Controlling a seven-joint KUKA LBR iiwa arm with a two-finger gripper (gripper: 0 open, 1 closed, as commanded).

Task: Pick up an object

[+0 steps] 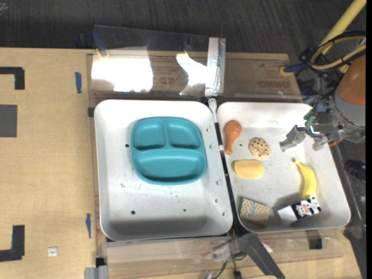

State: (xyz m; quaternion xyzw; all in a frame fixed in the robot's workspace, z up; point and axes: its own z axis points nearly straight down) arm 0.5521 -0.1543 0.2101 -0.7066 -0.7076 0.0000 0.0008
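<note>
The right bin (279, 110) holds several toy foods. An orange drumstick (231, 134) lies at its left edge, with a speckled cookie (259, 147) and a pale yellow lump (249, 168) beside it. A banana (307, 179) lies toward the right. A black-and-white carton (302, 209) and a tan patterned piece (254, 210) rest near the front wall. My gripper (305, 142) hangs over the bin's right part, just above the banana's upper tip. It is open with nothing between its fingers.
The left bin (110, 173) bears a teal divided plate (168, 150). A clear plastic sheet with a taped edge (215, 65) stands behind the bins. Yellow and black cables (337, 31) hang at the upper right by the arm.
</note>
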